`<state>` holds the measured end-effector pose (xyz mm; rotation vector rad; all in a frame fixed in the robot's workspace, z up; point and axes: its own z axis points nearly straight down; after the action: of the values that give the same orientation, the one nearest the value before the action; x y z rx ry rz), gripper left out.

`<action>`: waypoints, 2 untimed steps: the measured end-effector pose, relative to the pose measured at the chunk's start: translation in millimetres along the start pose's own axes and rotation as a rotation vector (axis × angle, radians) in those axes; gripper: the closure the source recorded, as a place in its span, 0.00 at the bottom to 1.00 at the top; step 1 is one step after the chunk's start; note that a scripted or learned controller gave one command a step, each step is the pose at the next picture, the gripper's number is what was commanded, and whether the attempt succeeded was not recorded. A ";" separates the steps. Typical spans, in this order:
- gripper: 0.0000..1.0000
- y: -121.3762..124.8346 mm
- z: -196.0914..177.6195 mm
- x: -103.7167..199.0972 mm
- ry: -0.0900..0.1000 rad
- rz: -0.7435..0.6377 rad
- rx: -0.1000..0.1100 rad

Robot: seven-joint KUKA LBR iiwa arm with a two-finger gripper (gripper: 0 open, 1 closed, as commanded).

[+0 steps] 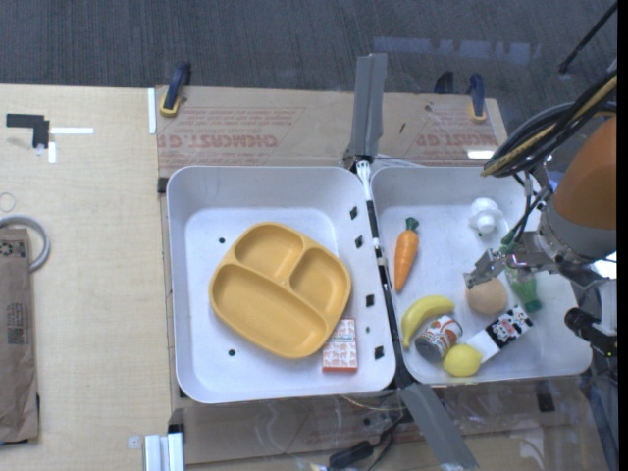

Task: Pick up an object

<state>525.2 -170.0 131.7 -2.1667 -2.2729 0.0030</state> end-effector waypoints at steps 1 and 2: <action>0.00 27.6 29.9 -39.1 0.003 0.034 -0.022; 1.00 21.7 28.9 -42.1 0.000 0.040 -0.007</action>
<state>548.7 -211.0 102.8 -2.2144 -2.2326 -0.0049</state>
